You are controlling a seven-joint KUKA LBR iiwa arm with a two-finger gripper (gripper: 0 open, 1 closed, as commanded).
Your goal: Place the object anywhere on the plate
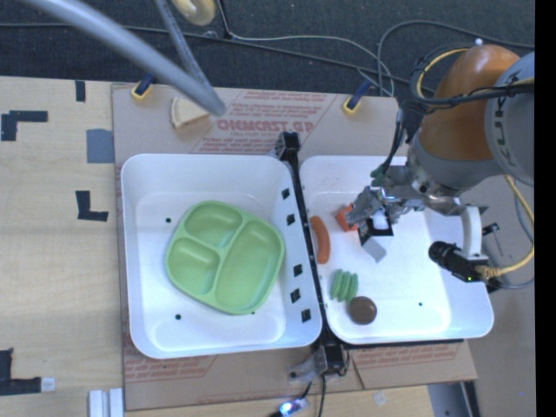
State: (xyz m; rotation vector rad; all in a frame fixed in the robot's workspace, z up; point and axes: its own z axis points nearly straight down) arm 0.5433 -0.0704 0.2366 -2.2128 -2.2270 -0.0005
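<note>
Claw (369, 224) hangs low over right bin (452, 320), near its left half; whether it grips anything, cannot tell. Orange sausage-shaped object (321, 238) lies just left of it by the divider, long axis running near-to-far. Green ridged piece (344, 285) and brown round piece (362, 309) sit nearer. Green sectioned plate (226, 256) lies in left bin (139, 233). Red print on surface (261, 120) partly reads "CHEMCAST".

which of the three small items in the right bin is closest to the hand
The orange sausage-shaped piece, lying by the divider, sits nearest the hand. The green ridged piece and the brown round piece lie farther toward the bin's near edge.
</note>
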